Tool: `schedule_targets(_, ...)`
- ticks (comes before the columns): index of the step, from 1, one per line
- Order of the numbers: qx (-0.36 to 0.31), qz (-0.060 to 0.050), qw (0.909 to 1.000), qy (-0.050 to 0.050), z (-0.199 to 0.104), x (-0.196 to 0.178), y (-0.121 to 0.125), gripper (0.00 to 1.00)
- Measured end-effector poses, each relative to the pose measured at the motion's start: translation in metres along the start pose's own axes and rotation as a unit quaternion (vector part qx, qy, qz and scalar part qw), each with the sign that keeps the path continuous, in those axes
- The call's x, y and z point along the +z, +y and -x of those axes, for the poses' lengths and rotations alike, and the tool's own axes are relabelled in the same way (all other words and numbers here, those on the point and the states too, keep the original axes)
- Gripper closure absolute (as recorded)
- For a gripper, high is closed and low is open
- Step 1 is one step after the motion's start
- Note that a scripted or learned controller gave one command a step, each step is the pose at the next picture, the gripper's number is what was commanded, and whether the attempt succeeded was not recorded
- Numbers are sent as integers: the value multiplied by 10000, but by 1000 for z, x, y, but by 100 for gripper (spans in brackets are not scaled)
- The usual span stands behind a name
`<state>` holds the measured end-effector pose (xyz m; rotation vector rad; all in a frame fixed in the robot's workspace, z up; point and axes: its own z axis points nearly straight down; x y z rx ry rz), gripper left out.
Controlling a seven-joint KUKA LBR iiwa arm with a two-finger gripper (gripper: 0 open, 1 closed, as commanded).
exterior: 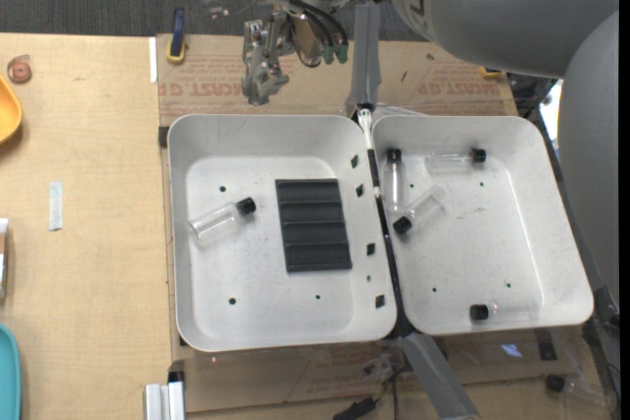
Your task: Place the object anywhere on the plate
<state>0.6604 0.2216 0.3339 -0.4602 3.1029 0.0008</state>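
Note:
A black ribbed plate (pixel 314 224) lies flat in the middle of the left bin (pixel 197 310). To its left, a clear vial with a black cap (pixel 222 217) lies on its side on the bin floor, apart from the plate. My gripper (pixel 262 84) hangs above the cardboard behind the left bin's far rim, well away from both the vial and the plate. Nothing shows in it. In the right bin (pixel 551 290) lie several more clear vials with black caps, one of them (pixel 394 178) beside the divider.
The arm's grey body and orange band fill the top right above the right bin. Cables dangle beside the gripper. A blue clamp (pixel 177 34) stands at the cardboard's left corner. On the wooden bench to the left sits an orange dish (pixel 6 113).

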Motion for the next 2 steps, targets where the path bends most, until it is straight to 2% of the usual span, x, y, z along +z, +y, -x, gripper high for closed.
schedule_targets(1, -1943, 10, 9810, 8, -2, 15, 7, 100)
schedule_targets(2, -4936, 21, 8697, -2, -3, 9, -10, 100)
